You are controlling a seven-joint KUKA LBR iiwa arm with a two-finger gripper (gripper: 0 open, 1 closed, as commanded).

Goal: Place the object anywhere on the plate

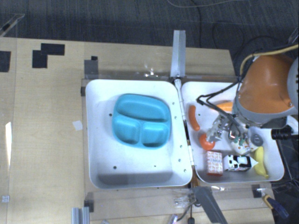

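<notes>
A blue plate with three compartments lies in the left bin. My gripper hangs low over the middle of the right bin. It sits just above and to the right of a small orange-red object. An orange-red sausage-shaped object lies near that bin's left wall. A red and white patterned box, a black and white toy and a yellow banana lie along the bin's front. An orange object peeks out from under the arm.
The arm's orange band covers the back right of the right bin. A black cable loops above the gripper. A metal divider post stands at the back between the bins.
</notes>
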